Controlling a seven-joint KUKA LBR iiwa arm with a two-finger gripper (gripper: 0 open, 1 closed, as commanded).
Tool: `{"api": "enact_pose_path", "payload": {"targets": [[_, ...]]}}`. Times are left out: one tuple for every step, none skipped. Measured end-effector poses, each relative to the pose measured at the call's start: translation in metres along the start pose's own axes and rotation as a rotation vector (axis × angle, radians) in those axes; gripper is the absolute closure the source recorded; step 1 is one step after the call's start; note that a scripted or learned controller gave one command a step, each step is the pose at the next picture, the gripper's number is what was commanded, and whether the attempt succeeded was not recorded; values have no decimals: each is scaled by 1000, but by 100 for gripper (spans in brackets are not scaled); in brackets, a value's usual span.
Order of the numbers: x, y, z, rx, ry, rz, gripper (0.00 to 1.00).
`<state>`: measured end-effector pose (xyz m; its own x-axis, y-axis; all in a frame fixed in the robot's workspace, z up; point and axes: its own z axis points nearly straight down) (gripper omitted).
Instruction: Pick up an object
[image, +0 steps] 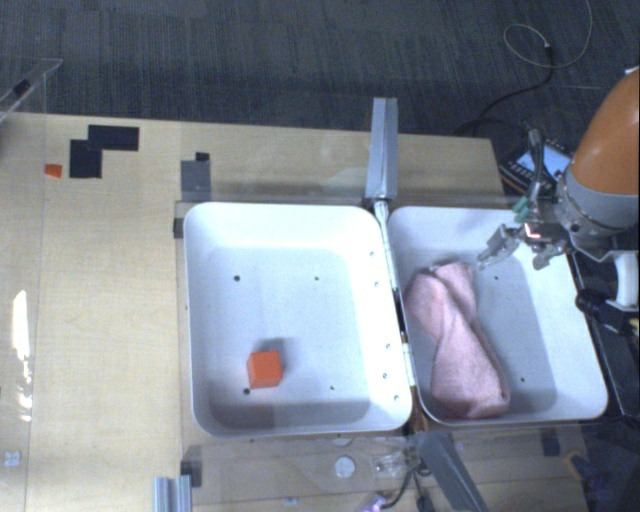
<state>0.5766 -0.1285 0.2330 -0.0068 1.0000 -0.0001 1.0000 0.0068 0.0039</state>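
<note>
A pink cloth (460, 340) lies crumpled lengthwise in the right bin (560, 350), running from its upper middle to its front edge. A small orange block (265, 369) rests in the front part of the left bin (300, 250). My gripper (520, 250) hangs over the back of the right bin, just right of and above the cloth's top end. Its fingers (497, 245) are spread open with nothing between them.
A grey upright post (381, 150) stands behind the divide between the bins. Black shapes (100, 148) and a small orange square (53, 171) lie on the wooden bench at the far left. Cables and a dark device (525, 165) sit behind the right bin.
</note>
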Motion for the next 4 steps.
{"api": "enact_pose_path", "payload": {"targets": [[17,4,137,-12,-1,-81,0],[19,7,125,-20,0,-82,100],[67,49,-8,-7,-1,-159,100],[92,92,48,-2,-1,-324,100]]}}
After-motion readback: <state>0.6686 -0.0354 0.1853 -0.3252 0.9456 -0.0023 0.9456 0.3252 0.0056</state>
